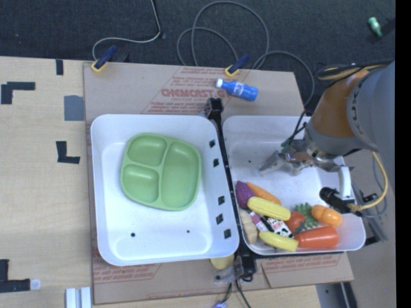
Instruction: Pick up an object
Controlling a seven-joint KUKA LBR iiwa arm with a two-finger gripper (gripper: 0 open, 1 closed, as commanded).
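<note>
Your pickings are heaped at the six o'clock end of the right bin (257,136): a corn cob (268,208), a second yellow piece (278,240), an orange carrot (263,192), a red piece (316,237), crowded and touching, so singling one out looks tricky. Your jaws (275,163) hang over bare floor at twelve o'clock of that heap, spread apart, nothing between them. At nine o'clock, the left bin (103,172) carries one green divided plate (160,171). A blue bottle (236,89) lies on the bench beyond both bins.
</note>
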